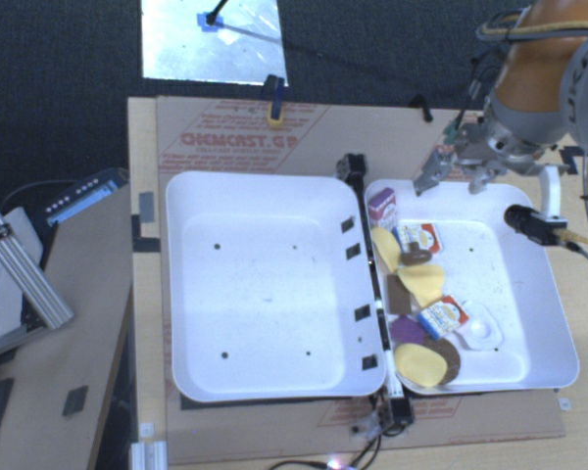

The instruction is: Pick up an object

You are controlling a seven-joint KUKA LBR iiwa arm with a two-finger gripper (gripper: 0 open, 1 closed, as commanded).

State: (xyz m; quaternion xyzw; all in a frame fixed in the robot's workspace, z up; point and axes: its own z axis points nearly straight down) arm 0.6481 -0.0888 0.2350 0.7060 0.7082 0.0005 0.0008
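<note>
A wooden-topped desk (147, 292), seen from above at a slant, carries two shallow white plastic bins side by side. Nearest the viewer, at the front of the right-hand bin (529, 302), lies a flat pale yellow disc (419, 363) resting on a dark brown disc (449, 358), with a purple flat piece (407, 329) just behind them and a small white round lid-like object (480, 332) beside. A small red and white printed packet (442, 316) sits at the middle of the cluster, touching a pale yellow rounded piece (422, 282). Further back lie a second red and white printed packet (416, 236), a yellow curved piece (385, 249) against the bin's left wall, and a small purple and white carton (381, 205) at the far corner. All these things look like light toy food, probably hard plastic or card; the flat discs would be slippery and hard to lift from above, while the carton and packets offer stiff opposite edges to pinch. The left-hand bin (265, 282) shows bare white floor. Farthest back, the grey arm with its orange band (549, 37) reaches in from the right, and its claw (453, 171) hangs above the far edge of the right-hand bin, near the carton; whether it is spread or pressed together cannot be told, and nothing is seen in it.
</note>
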